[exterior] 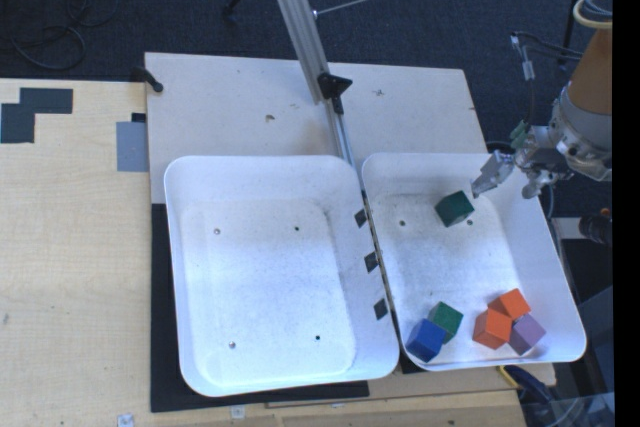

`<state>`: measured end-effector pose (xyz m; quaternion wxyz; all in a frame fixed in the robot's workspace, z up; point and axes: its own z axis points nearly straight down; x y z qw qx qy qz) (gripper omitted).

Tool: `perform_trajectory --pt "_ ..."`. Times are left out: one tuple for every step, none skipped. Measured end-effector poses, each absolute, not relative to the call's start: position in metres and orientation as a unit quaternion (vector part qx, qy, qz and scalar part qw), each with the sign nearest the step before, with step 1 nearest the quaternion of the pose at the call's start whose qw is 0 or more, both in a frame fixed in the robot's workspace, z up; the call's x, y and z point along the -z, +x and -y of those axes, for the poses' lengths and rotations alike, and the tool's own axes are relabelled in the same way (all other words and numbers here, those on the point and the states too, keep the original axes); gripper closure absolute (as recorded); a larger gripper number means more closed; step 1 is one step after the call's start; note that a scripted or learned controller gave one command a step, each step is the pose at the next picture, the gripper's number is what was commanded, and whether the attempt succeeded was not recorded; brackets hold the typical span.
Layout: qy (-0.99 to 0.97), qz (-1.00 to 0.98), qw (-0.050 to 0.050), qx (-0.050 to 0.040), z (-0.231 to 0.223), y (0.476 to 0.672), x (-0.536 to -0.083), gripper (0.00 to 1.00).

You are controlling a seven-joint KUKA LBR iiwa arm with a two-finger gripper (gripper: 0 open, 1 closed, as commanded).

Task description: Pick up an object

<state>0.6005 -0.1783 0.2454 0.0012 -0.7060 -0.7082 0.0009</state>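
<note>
I'm watching the gripper [512,173] hanging over the back right corner of the right bin [556,260], coming in from the right side of the camera view. The fingers are standing apart, one light grey finger [490,175] angling down toward the left and the other near the bin's right rim, and nothing is sitting between them.

The nearest candidate is the dark green cube [455,208], lying alone on the bin floor. It's sitting just beside the left finger, down and to the left of the gripper's midpoint, so I'm judging the coming move as a short shift left and toward the camera, then a descent. The cube is turned at a slant to the bin walls, so its faces may not be lining up with the finger pads.

The other blocks are clustering at the near edge, well apart from the gripper: a blue cube [425,339] touching a green cube [446,319], and an orange cube [492,327], a second orange cube [513,303] and a purple cube [527,334] bunched together.

I'm struggling to gauge the gripper's height above the floor from this slant, and the wrist is cut off at the right.
</note>
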Motion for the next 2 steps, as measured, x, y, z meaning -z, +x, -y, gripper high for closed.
perform_trajectory --pt "-0.707 0.708 0.005 -0.0027 0.18 0.61 -0.146 0.0" --pt "-0.706 0.709 0.0 0.0001 0.158 0.662 -0.087 0.0"
